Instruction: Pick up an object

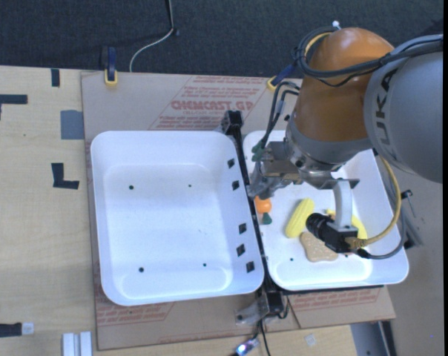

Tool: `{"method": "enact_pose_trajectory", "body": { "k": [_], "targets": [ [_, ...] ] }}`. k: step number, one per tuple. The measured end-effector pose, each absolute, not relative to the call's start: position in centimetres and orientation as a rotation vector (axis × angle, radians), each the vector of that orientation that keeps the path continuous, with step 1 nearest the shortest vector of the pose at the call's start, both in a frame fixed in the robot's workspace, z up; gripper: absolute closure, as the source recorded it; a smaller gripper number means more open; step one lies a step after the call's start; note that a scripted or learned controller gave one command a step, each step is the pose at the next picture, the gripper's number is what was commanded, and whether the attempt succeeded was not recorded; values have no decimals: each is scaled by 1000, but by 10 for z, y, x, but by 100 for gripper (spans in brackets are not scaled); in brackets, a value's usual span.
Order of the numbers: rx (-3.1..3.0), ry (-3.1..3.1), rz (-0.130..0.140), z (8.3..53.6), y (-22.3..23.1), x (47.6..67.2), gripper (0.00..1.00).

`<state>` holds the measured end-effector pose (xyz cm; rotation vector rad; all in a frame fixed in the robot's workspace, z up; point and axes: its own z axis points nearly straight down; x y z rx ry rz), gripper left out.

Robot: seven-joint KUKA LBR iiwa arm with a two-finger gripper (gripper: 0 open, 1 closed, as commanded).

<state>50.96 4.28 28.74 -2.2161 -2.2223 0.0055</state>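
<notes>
The surface carries two white bins, and in the right bin (pixel 387 273), by its left wall, the pincer (pixel 262 196) hangs over a small orange piece (pixel 264 207), its opening unreadable; descend squarely, clear of that wall, before closing.

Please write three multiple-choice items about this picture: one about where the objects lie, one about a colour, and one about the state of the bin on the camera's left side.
1. Where do the small objects lie?
A. In the bin on the camera's right
B. In the bin on the camera's left
C. On the cardboard sheet

2. What colour is the corn-shaped toy?
A. Blue
B. Yellow
C. Black

3. What does the shallow white plastic bin on the camera's left hold?
A. Many toys
B. Water
C. No objects

Answers:
1. A, the corn toy, the small orange object and the tan biscuit-shaped piece lie in the right white bin, under the arm.
2. B, it is plainly yellow.
3. C, its white floor is bare.
</notes>
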Motion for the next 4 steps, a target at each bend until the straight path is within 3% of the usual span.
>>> {"method": "enact_pose_trajectory", "body": {
  "k": [1, 2, 3, 4],
  "targets": [
    [-2225, -2227, -6, 359, 15, 570, 100],
    [-2220, -2213, 13, 286, -10, 520, 100],
    [-2210, -2236, -9, 344, 84, 558, 100],
    [-2217, -2220, 6, 332, 70, 481, 100]
  ]
}}
